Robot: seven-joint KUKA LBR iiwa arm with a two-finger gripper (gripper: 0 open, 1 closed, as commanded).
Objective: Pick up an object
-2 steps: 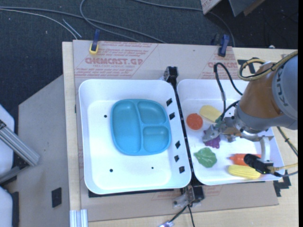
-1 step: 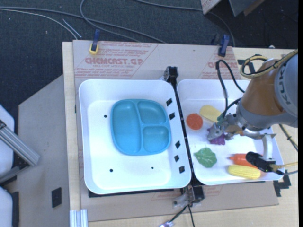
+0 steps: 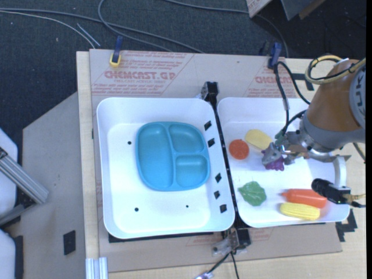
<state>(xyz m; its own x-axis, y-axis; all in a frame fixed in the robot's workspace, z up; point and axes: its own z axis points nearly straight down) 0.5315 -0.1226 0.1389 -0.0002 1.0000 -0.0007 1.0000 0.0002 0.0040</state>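
Purple toy [image 3: 275,164] sits right under the tool [image 3: 272,154] in the right bin [image 3: 256,217], touching or nearly so at the tool's lower edge. Can't tell from this angle whether it is between anything or just beneath, and can't tell the tool's state either. Looks like the target for this try.

Toy is small and lumpy, no clear long axis. Arm comes in from the right, so approach is straight down with little lateral shift needed.

Neighbours: yellow piece [image 3: 257,138] just up-left of the tool, orange-red ball [image 3: 238,149] left of it, both near. Green leafy thing [image 3: 252,193] below-left, carrot [image 3: 304,197] and corn [image 3: 300,211] below-right, further off.

Bin walls well apart from the purple toy, open floor around it. Left bin [image 3: 110,156] holds a blue divided plate [image 3: 172,155], out of play.
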